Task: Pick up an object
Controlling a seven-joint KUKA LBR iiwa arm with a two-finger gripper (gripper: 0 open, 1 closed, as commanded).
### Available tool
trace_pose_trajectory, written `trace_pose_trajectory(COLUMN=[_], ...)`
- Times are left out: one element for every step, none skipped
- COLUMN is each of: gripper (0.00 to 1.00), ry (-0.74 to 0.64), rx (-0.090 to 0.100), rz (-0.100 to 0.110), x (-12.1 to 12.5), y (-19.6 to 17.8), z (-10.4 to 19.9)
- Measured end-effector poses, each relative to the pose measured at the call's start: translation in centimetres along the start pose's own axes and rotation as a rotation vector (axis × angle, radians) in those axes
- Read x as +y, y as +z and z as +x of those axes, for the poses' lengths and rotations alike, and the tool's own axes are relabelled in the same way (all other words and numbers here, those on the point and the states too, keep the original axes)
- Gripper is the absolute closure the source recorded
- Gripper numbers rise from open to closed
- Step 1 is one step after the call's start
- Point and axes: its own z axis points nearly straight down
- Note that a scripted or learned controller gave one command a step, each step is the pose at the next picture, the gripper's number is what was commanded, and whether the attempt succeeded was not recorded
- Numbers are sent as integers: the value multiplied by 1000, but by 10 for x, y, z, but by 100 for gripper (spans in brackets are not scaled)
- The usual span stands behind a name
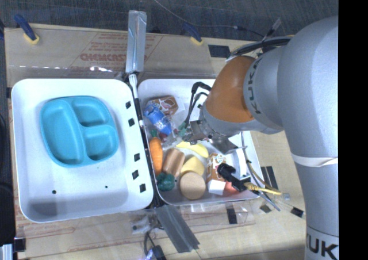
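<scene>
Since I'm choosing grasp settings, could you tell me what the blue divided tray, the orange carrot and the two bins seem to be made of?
Blue divided tray: likely moulded plastic, matte, with rounded compartment edges and even colour. Orange carrot: probably toy plastic, smooth, uniformly orange with slight sheen. Left bin and right bin: seemingly thin white plastic, smooth with soft highlights.

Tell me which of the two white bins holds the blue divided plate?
The left bin. The blue divided plate lies in it, while the right bin under the arm is crowded with small toy foods, such as an orange carrot.
</scene>
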Motion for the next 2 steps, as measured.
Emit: trace_pose_trajectory(gripper=[0,100], ry=[-144,-151], rx=[5,9], rz=[8,12], x=[-32,-32], y=[15,7], z=[-5,-4])
